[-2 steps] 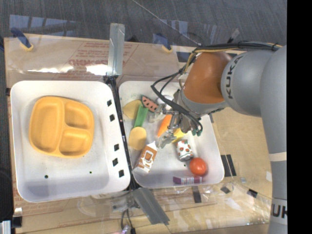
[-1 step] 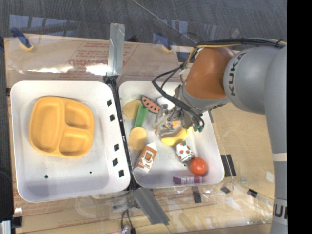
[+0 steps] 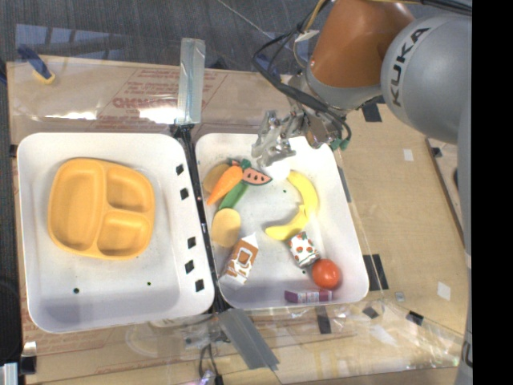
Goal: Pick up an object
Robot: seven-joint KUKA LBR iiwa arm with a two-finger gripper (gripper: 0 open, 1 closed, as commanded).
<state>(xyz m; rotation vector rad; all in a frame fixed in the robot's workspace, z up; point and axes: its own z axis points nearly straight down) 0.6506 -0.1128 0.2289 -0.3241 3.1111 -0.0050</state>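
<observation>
On the left half of the counter (image 3: 417, 207) sits the left bin (image 3: 48, 295), and in its upper part lies a yellow-orange divided plate (image 3: 100, 207) with three compartments. The right bin (image 3: 349, 239) stands just beside it, their rims touching near the frame's middle.

In the right bin, from its left side: a carrot (image 3: 225, 183) slanting at upper left, a pale yellow round piece (image 3: 225, 226) below it, and a small orange-and-white carton (image 3: 241, 261) lower still. A watermelon slice (image 3: 256, 175) lies just right of the carrot's top. A banana (image 3: 298, 207) curves through the bin's middle. Below it stand a strawberry-printed small carton (image 3: 303, 249) and a red tomato (image 3: 326, 273), touching or nearly so. A purple flat packet (image 3: 309, 296) lies along the lower wall.

The gripper (image 3: 271, 144) hangs over the right bin's upper edge, above the watermelon slice, with nothing seen between its fingers; how wide they stand I cannot tell. The grey arm (image 3: 425, 62) fills the upper right.
</observation>
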